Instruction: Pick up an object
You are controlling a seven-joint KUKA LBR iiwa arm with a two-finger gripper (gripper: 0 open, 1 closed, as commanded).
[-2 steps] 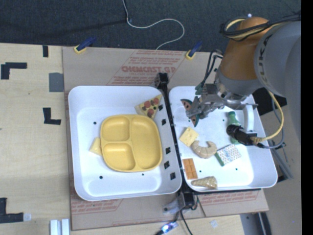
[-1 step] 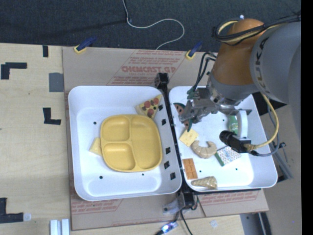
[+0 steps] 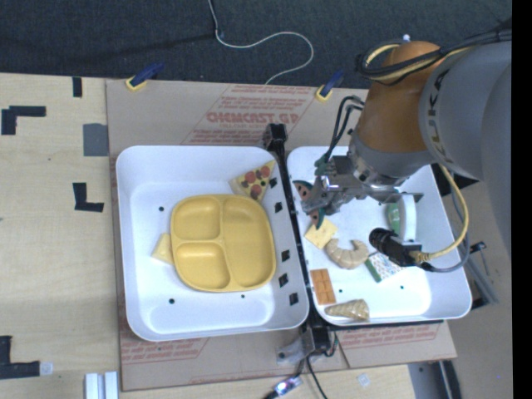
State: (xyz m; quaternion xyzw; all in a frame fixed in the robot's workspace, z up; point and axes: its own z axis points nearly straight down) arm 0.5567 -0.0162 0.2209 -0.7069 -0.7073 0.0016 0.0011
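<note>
Your end effector [image 3: 320, 199] sits low in the right white bin [image 3: 440, 298]; I cannot tell its grip, so nothing looks lifted yet.

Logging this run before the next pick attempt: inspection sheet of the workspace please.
Surface: two white bins side by side, left bin and right bin, on a cardboard sheet.
Job's things: right bin holds a croissant, yellow wedge, orange card, cone-shaped piece.
Clutter: left bin holds a yellow divided plate and a pizza slice toy.
Grippers: gripper low over right bin's left edge; finger state unclear.
Cables: white cable behind bench; yellow cable on arm.
Surroundings: dark cloth behind.
</note>
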